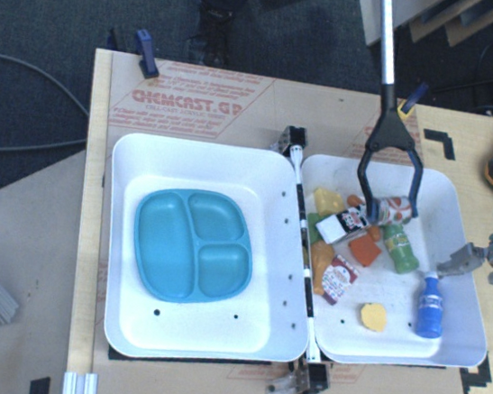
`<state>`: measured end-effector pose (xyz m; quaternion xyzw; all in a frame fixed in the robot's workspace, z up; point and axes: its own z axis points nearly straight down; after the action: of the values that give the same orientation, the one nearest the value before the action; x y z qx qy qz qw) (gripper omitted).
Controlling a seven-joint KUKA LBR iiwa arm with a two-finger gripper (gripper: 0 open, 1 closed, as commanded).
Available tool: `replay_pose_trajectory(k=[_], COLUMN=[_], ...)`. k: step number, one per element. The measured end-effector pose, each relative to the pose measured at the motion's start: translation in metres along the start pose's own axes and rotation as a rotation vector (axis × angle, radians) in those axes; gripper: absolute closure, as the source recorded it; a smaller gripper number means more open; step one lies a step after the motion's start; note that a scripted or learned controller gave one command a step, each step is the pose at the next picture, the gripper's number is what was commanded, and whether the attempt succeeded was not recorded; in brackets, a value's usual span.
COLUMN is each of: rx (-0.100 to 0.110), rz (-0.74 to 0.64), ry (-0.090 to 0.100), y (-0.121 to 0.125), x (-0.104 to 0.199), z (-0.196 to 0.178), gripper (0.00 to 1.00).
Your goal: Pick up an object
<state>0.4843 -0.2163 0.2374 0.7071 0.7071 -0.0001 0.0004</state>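
**Spread fingers over a crowded pile: the pick could easily miss**

We see the gripper (pixel 387 208) low in the right bin (pixel 453 344), its two dark fingers (pixel 363 185) spread apart with nothing visibly caught between them. The fingertips sit at the far edge of a tight cluster, so the task's object is whichever piece closes between them; the nearest candidates are a small white-and-red item (pixel 397 206) just at the tips and a dark-printed packet (pixel 351 220) close beside the left one.

Our worry is crowding. The pieces touch or overlap, so closing here could pinch two things at once, nudge one aside, or slip off a rounded surface such as the green bottle (pixel 400 250) just below the tips. The red block (pixel 365 250) and green box (pixel 327 227) lie under and against their neighbours, which could drag.

By our count: two bins, one blue divided tray (pixel 192 244) in the left bin (pixel 121 311), well away from the gripper. In the right bin we make out about nine loose things, including one blue bottle (pixel 429 308), one yellow round piece (pixel 374 317), one yellow lump (pixel 327 199) and one red-and-white packet (pixel 336 280).
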Motion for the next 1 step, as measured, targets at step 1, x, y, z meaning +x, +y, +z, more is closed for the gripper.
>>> replay_pose_trajectory(k=[1], rx=[0.003], rz=[0.001], ry=[0.003], y=[0.0116], x=[-0.0065], z=[0.1325], gripper=[0.00])
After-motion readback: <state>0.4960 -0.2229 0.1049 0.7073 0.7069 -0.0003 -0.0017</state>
